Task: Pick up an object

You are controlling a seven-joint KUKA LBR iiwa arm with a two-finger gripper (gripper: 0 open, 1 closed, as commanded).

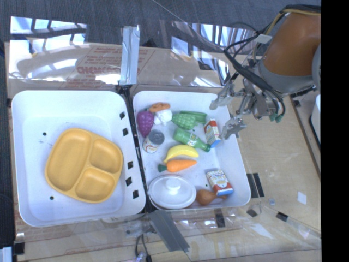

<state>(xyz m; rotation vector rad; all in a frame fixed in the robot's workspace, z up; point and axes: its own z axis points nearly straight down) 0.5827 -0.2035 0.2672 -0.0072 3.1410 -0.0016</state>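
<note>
The right bin holds several toy foods: purple grapes, a green vegetable, a green bottle, a small red and white carton, a tin can, a banana, a carrot, a white lidded bowl and a juice box. My gripper hangs above the bin's upper right edge, just right of the small carton. It is open, with nothing between its fingers.
The left bin holds a yellow divided plate. Shiny foil and cardboard lie behind both bins. The grey arm with its orange band and cables fills the upper right. A brown item lies by the white bowl.
</note>
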